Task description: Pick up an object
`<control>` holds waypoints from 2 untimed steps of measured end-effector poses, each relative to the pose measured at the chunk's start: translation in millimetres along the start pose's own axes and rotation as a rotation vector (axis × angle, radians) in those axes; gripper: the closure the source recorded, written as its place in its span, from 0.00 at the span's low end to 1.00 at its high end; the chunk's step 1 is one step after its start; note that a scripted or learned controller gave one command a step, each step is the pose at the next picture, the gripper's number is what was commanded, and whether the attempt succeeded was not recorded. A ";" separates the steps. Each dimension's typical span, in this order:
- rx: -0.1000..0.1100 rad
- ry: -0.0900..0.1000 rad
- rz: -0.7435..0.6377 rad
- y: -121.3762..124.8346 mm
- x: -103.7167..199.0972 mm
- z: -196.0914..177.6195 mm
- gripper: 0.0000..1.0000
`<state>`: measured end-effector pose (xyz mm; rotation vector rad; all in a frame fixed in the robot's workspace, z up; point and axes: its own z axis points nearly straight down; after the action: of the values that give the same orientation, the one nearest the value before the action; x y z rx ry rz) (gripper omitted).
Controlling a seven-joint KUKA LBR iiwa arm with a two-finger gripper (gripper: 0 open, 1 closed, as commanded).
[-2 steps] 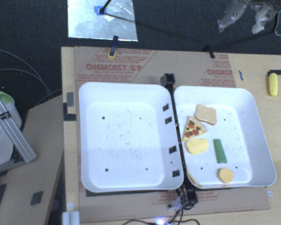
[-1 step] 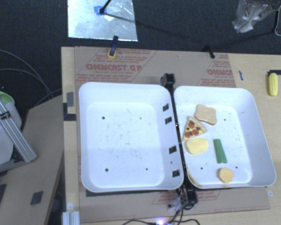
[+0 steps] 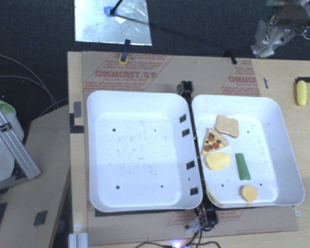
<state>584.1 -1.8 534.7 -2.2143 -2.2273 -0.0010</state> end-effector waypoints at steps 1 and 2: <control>-0.004 0.000 0.001 -72.8 1.5 -1.7 1.00; 0.006 -0.001 0.005 -98.6 6.5 88.4 1.00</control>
<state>485.4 4.2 446.3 -2.2176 -2.2190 0.0068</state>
